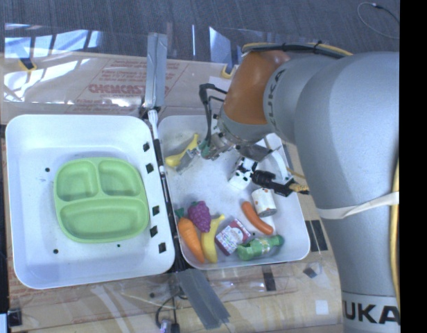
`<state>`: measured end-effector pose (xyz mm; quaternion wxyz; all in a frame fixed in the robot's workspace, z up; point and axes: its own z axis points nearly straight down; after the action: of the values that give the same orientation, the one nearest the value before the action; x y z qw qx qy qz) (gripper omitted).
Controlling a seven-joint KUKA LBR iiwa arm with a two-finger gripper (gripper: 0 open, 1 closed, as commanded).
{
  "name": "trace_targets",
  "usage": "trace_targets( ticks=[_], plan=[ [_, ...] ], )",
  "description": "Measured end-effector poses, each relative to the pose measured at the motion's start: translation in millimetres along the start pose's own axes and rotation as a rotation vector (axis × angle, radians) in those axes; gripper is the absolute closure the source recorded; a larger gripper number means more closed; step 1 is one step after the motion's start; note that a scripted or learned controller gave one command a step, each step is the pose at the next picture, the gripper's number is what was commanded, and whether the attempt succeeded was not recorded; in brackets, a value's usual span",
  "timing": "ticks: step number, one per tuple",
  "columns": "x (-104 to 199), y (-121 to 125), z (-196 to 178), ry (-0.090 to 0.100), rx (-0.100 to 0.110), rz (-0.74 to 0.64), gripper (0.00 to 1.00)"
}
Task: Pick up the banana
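The grey arm (338,137) with its orange band (249,89) is reaching in from the right over the right bin (297,245), and its pincer (199,150) is hanging low at the far left part of that bin. A banana (180,157) is lying just there, at the far left corner of the right bin, close against the dividing wall; the pincer tips are sitting right at it, touching or nearly so, but whether they are apart or clamped on it is something I cannot tell, since the wrist is covering them. A second yellow banana-like piece (209,245) is lying at the near side of the same bin, between a carrot (190,240) and a small red packet (231,238), with purple grapes (199,215) just beyond it, a green item (258,248) to the right and a sausage (257,218) farther right. In the left bin (26,255) a green divided plate (100,200) is resting flat near the middle.
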<state>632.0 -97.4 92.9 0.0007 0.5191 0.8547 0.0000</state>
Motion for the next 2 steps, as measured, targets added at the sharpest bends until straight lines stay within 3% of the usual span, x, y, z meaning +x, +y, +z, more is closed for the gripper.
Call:
trace_targets(
  ticks=[1,2],
  plan=[
    [-17.7,17.1,-0.7,0.005,0.008,-0.181,0.0],
    [-17.5,19.2,-12.1,0.001,0.004,-0.186,1.0]
  ],
)
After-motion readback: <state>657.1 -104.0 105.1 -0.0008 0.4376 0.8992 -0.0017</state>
